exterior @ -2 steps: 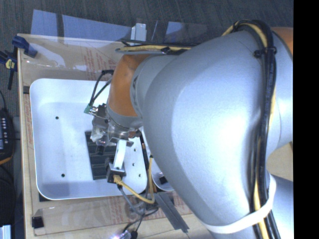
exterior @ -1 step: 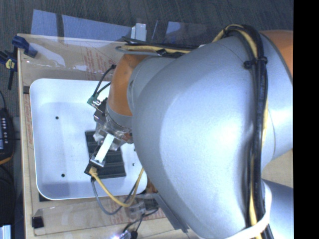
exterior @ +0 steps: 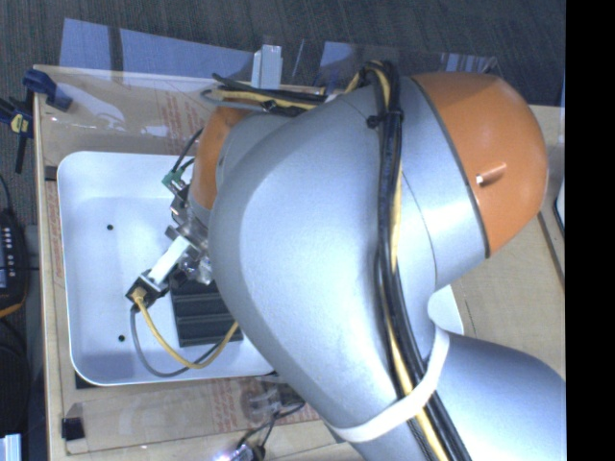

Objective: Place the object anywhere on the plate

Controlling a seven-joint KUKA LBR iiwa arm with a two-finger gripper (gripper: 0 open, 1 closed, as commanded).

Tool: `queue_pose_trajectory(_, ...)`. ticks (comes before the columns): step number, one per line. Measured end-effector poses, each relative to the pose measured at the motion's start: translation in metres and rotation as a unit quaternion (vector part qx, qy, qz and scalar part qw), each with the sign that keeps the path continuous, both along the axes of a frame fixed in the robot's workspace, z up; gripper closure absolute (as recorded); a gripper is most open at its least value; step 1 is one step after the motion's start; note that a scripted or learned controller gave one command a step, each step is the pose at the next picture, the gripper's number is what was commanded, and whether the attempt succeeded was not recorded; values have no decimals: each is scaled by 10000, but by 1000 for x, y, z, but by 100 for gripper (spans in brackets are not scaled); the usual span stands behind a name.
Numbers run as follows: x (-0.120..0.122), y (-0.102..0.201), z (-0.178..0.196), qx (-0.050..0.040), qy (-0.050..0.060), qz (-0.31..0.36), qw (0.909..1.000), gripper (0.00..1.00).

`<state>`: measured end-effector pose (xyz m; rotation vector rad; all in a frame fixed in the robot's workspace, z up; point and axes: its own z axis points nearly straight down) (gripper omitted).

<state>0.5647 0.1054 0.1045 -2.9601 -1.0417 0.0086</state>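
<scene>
Block (exterior: 202, 317), black and ribbed, lies on the floor of the left bin (exterior: 91, 219), just near of my gripper (exterior: 190, 253), its right end under my arm (exterior: 327, 257). Clenched or released: cannot tell.

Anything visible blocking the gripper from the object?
Cannot tell: the arm hides most of the bench. The gripper hangs over the left bin, with a black ribbed block right beside it.

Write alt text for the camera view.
A big grey and orange robot arm reaches in from the right, covering much of a shallow white bin. Its tip hangs low in the bin; anything beneath it is hidden.
</scene>
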Motion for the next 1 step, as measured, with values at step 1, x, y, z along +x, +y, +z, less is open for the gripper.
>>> queue_pose_trajectory(1, -23, -73, 87, 8, -19, 2502, 9682, 100)
